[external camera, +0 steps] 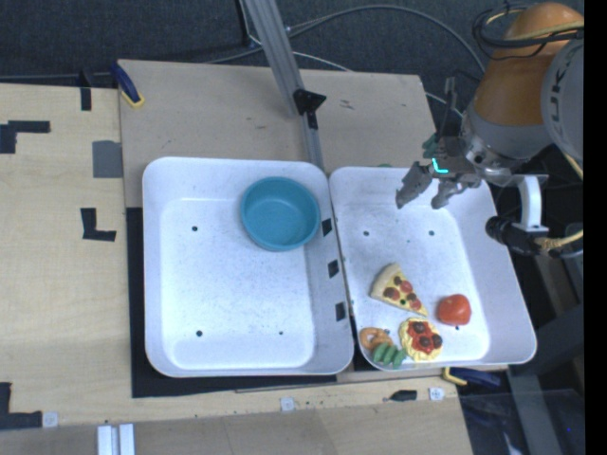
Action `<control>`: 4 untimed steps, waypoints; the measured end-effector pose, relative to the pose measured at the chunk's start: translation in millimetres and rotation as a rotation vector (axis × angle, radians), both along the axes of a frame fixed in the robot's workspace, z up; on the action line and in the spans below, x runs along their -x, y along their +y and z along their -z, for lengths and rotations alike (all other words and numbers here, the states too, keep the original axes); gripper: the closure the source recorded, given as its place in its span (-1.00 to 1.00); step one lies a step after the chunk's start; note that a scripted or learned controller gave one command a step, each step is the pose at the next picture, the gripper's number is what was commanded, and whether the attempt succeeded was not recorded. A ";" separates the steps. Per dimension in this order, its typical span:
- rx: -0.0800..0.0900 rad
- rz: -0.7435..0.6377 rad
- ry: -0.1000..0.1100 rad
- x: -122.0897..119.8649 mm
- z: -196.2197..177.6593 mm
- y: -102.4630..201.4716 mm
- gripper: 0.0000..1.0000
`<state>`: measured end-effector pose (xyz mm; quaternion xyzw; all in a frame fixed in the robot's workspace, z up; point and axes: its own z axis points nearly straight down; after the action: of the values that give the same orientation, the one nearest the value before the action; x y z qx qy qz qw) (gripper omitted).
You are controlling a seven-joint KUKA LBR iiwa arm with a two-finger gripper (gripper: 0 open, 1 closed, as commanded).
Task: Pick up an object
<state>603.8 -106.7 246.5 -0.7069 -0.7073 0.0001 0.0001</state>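
Note:
My gripper point(427, 198) hangs over the far part of the right bin point(493, 254), open, with nothing between its two fingers. Toy foods lie near the bin's front: a pizza slice point(397, 289), a red tomato point(454, 309), a small round pizza point(421, 338), and a pretzel with a green piece point(379, 345) at the front left corner. They lie well in front of the gripper and apart from it.
A blue bowl point(279, 213) sits in the far part of the left bin point(190, 282). A slanted metal pole point(280, 55) rises behind the bins. The arm's orange band point(531, 36) is at the upper right.

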 end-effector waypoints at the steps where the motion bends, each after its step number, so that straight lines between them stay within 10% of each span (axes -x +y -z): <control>1: 0.000 0.000 0.000 0.0 0.0 0.0 -1.00; 4: 0.000 0.000 0.005 3.0 151.0 16.8 -1.00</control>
<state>600.8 -89.9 95.5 -0.7069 -0.7073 0.0018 0.0021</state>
